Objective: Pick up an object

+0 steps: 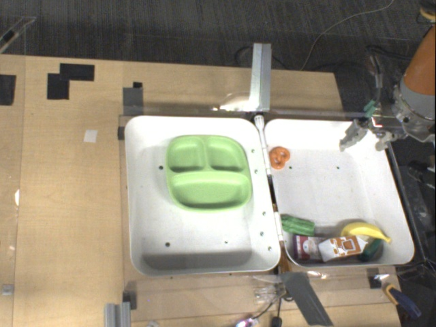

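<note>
The banana (365, 231) is seen at the near edge of the right bin (327, 182), its long axis running left to right, beside a small carton (339, 248) and a green object (297, 223). The gripper (366, 135) is held spread over the bin's far right corner, with nothing between its fingers.

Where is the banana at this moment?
The banana lies in the right bin, near its front right corner, beside a small carton.
</note>
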{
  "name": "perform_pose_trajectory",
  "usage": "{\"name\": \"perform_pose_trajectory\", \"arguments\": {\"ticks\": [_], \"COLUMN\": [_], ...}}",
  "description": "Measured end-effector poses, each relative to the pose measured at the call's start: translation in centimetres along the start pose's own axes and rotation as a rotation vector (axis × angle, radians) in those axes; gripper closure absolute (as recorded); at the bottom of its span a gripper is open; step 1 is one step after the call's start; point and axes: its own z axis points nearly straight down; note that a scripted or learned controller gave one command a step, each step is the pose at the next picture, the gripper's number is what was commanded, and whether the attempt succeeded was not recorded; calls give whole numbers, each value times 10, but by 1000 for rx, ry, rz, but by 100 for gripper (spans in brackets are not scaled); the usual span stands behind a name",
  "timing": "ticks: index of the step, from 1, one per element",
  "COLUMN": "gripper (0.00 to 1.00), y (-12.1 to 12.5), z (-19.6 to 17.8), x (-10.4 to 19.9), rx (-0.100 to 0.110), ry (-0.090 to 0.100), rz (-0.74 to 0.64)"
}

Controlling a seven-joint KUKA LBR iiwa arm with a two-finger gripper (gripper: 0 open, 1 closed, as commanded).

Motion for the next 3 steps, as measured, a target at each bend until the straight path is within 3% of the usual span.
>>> {"name": "perform_pose_trajectory", "arguments": {"ticks": [1,2,3], "gripper": [0,0,0], "y": [16,-29,-55], "z": [-14,65,28], "x": [-28,2,31], "rx": [-3,2,1], "ry": [-2,1,1], "rz": [15,372,230]}}
